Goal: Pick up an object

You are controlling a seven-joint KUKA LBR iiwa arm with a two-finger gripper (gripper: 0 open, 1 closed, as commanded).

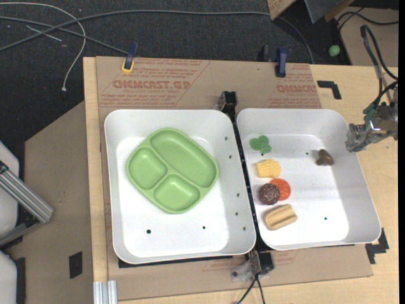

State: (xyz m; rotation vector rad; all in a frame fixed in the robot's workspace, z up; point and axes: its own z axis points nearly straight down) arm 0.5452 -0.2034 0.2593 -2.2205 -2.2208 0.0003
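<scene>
We see the gripper (358, 138) at the right bin's (335, 233) edge, but cannot tell its state. A small brown lump (324, 158) lies just beside it.

You see two white bins (297, 122). In one lies a pale green plate (172, 170). In the other: a dark green piece (260, 144), a yellow corn (267, 168), an orange-red disc (281, 188), a dark brown ball (269, 194), a tan roll (280, 216), a brown lump (324, 158).
</scene>
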